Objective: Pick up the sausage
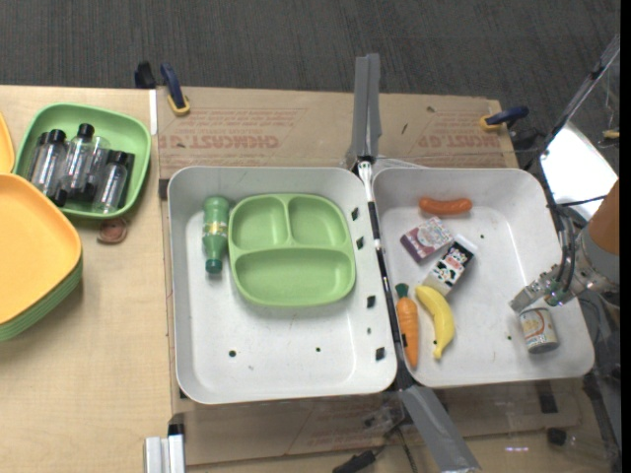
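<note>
1. Two shallow white bins sit side by side on the bench: a left bin and a right bin. Judged purpose: one bin to pick from, the other to place into.
2. Sausage, the task's item. It lies flat on the floor of the right bin at about 12 o'clock, near the far wall. It is short and rod-shaped with rounded ends, orange-red and smooth, its long axis running 9-to-3 o'clock. It touches nothing, so a grasp across its narrow width looks unobstructed.
3. Gripper. It is at about 4 o'clock in the right bin, entering from the right edge and well apart from the sausage. Whether its fingers are spread or closed cannot be told, and nothing is seen between them. Judged status: pick not yet made.
4. Small can, silver and upright, stands just beside the gripper toward 6 o'clock. It is a likely clutter item, and the closeness risks a nudge.
5. Two small packets lie near the bin's centre: a purple packet and a black-and-white carton. They lie between the sausage and the lower items.
6. Banana and carrot lie side by side at about 7 o'clock, the carrot against the dividing wall.
7. Green divided plate sits in the left bin at about 12 o'clock, with a green bottle just beside it at 9 o'clock.
8. Off-bin stock sits on the bench at the far left: a green tray of vials and stacked yellow plates.
</note>
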Controlling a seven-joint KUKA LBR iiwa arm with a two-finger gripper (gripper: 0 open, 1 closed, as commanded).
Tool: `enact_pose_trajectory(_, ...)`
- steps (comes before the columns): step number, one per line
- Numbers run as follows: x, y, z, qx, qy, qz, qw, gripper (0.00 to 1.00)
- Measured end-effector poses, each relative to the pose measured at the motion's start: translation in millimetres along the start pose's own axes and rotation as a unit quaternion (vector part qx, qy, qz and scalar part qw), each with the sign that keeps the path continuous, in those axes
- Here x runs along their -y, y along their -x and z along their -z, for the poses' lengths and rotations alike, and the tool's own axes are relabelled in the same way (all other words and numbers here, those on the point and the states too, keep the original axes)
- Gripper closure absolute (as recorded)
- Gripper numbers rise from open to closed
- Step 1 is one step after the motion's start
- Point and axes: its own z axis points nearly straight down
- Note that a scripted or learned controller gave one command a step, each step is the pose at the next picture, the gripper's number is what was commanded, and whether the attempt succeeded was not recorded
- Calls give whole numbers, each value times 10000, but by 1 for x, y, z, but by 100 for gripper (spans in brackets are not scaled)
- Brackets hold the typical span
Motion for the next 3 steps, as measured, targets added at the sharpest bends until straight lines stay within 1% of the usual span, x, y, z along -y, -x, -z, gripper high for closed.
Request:
enact_pose_trajectory(1,15,-8,-18,-8,-13,1070,9943,100)
enact_pose_trajectory(3,12,-6,1,9,12,1036,9946,100)
